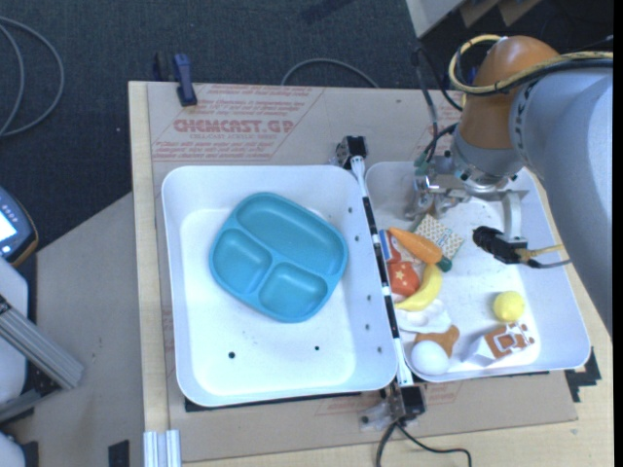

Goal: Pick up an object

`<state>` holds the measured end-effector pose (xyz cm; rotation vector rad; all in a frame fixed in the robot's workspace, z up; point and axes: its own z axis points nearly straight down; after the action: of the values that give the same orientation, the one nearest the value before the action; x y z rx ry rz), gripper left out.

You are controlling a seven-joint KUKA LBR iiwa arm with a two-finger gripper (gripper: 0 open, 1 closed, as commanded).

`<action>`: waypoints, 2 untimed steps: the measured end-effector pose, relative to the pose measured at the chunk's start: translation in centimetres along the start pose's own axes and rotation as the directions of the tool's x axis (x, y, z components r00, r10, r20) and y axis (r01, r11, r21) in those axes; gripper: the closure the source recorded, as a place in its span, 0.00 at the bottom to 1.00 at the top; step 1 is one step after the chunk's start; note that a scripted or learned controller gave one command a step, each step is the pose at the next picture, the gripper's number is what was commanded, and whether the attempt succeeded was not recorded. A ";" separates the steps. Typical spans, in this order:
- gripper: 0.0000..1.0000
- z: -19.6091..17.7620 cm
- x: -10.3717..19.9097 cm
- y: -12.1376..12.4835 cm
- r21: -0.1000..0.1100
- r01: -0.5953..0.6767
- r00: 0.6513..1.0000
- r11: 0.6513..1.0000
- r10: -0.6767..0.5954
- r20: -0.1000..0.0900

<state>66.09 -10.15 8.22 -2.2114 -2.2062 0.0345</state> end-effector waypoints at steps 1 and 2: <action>1.00 -10.7 6.5 -7.6 -0.031 0.008 1.000 0.999 -0.008 -0.007; 0.00 -10.0 6.1 -7.5 -0.026 0.003 1.000 1.000 -0.003 -0.004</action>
<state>58.86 -4.04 18.46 -2.2197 -2.2203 0.0013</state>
